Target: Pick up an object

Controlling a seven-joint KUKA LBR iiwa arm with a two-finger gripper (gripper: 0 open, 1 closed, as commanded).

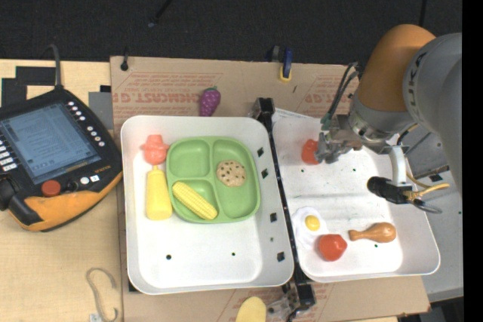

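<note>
Right bin [423,256] | red object [309,152] touching fingers [329,154] | grip state unclear

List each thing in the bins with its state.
Gripper: low in the right bin, beside a red toy.
Cookie: flat in the green plate.
Corn: lying in the plate.
Drumstick: lying on its side.
Tomato: resting by the fried egg.
</note>
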